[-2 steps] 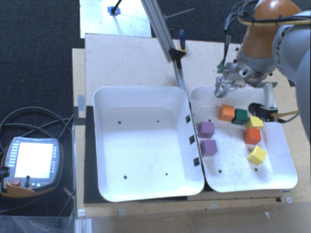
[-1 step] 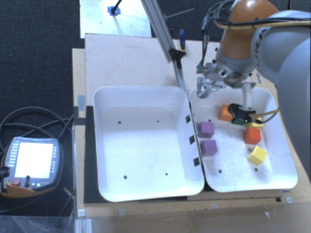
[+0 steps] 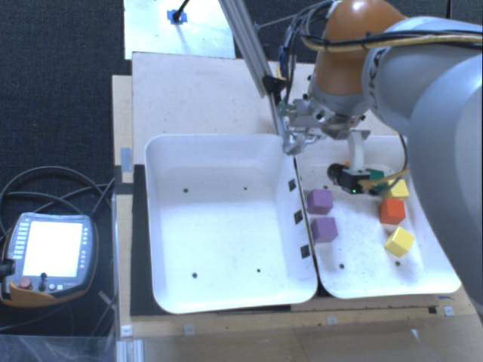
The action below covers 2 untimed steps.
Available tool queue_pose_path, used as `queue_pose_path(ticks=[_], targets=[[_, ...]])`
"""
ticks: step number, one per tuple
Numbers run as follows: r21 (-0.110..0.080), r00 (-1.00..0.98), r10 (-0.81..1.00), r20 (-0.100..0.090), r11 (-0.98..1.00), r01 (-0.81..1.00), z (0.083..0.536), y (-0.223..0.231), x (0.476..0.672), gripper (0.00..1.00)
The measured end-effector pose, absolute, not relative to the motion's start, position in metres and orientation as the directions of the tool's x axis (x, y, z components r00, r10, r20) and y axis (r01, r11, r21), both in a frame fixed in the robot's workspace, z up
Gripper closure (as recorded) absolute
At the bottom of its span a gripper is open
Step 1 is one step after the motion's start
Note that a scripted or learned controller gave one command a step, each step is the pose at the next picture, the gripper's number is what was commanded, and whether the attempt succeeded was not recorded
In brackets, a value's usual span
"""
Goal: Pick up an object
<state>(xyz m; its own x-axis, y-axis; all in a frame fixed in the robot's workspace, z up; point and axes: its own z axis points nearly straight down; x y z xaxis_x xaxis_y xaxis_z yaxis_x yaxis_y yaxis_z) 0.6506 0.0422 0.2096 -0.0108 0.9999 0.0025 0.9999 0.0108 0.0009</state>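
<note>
My gripper [image 3: 296, 142] hangs over the far left corner of the right bin [image 3: 423, 286], close to the wall shared by the two bins. In that bin, two purple cubes [image 3: 320, 200] [image 3: 324, 229] lie one behind the other near the left wall. An orange cube [image 3: 392, 211] and a yellow cube [image 3: 399, 241] sit further right. Another yellow block [image 3: 399, 189] and a green piece [image 3: 375, 176] lie at the back, partly hidden by the arm. None of these objects touches the gripper.
The left bin [image 3: 155, 202] stands beside the right one. A slanted metal pole [image 3: 245, 32] crosses behind the gripper. A teach pendant [image 3: 49, 259] lies off the bench at the far left. The grey arm [image 3: 430, 89] covers the right bin's far right side.
</note>
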Motion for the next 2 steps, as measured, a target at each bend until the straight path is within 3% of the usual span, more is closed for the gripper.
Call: queue_pose_path(ticks=[1,2], targets=[[0.003,-0.011,1.000,0.003,0.011,1.000,0.2220,0.0871,0.6482,1.00],[0.002,-0.006,1.000,0.000,0.006,1.000,0.2216,0.0839,0.6483,0.00]])
